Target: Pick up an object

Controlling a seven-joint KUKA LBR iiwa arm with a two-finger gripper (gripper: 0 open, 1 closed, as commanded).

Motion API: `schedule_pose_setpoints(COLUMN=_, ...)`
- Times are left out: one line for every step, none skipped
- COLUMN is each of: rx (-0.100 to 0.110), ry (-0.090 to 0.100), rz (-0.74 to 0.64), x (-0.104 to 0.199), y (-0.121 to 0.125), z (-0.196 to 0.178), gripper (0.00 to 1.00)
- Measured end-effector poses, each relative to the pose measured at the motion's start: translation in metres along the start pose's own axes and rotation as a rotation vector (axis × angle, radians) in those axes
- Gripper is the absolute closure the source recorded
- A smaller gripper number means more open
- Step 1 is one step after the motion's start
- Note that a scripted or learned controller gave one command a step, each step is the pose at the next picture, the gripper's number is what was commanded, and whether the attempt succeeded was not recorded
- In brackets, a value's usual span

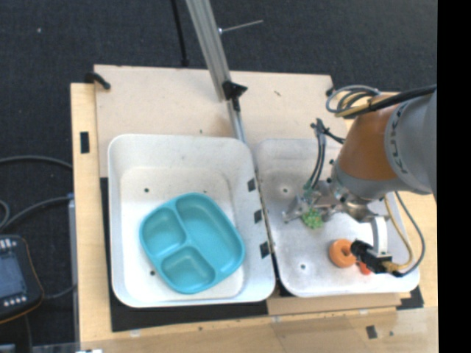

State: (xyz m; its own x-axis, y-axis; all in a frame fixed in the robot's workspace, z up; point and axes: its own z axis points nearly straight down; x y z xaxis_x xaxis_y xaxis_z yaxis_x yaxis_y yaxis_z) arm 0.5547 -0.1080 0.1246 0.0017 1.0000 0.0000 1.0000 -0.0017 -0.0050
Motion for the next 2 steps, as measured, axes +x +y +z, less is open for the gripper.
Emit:
schedule_pose_setpoints(rx=-0.010, ry=-0.001, rz=0.006, x=-0.002, y=0.003, z=-0.015, gripper=1.00)
schedule_pose_setpoints(rx=-0.013, ry=-0.002, rz=0.003, x=-0.010, y=-0.002, z=-0.073, gripper=1.00)
